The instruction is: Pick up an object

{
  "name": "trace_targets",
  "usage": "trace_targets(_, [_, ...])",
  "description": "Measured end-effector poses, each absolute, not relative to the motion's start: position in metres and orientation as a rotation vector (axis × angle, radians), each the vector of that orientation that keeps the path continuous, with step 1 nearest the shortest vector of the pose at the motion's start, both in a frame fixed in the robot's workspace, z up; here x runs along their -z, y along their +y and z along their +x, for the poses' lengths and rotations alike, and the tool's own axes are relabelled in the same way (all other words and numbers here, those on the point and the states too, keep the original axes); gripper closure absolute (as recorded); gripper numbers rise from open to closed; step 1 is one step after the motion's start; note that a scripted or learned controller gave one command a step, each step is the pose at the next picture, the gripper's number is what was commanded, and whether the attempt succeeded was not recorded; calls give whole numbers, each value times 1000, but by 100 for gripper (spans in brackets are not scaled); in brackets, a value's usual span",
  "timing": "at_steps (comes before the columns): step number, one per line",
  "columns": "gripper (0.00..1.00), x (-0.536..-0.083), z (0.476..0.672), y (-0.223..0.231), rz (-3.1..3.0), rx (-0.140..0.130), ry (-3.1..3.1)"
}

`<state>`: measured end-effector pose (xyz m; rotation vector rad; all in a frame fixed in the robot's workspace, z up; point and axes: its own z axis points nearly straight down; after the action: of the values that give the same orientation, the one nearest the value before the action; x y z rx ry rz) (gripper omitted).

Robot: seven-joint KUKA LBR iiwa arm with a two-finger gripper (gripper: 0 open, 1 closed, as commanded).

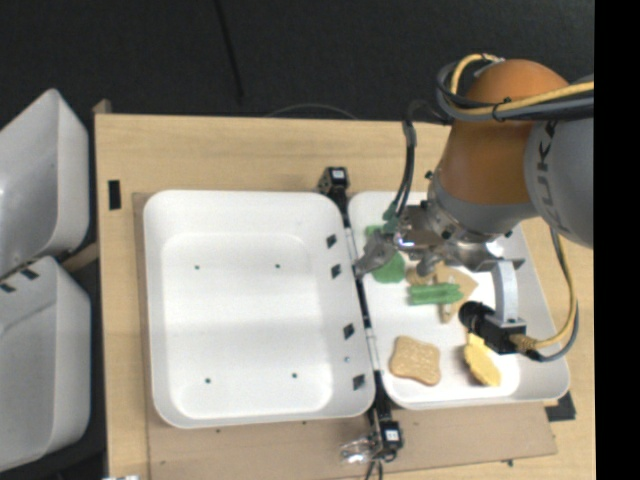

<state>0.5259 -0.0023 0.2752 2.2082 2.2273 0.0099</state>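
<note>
- Pale wooden bench (120,318) carried two shallow white bins side by side: the left bin (240,308) and the right bin (450,393), their walls touching along the middle.
- The green piece (388,266), small, rounded and bright green, lay at about 10 o'clock in the right bin, just beside the shared wall.
- The gripper (402,258) hung low directly over it; whether it was clenched, released or grasping the piece could not be told from this view.
- A green bar (435,293) lay near, at 4 o'clock from the gripper, with a tan scrap just behind it.
- A tan biscuit-shaped piece (415,360) sat at 6 o'clock in the bin, and a yellow piece (482,365) at 5 o'clock, the two apart.
- The arm (495,138), with its orange band, covered the bin's 1 o'clock corner.
- Bare white floor showed between the green bar and the biscuit-shaped piece, and across the left bin.
</note>
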Motion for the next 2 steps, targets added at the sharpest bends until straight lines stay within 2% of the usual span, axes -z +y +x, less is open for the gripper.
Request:
trace_targets(1, [0,-196,546,-36,2226,8,2220])
trace_targets(2, [0,-144,548,-108,2226,6,2217])
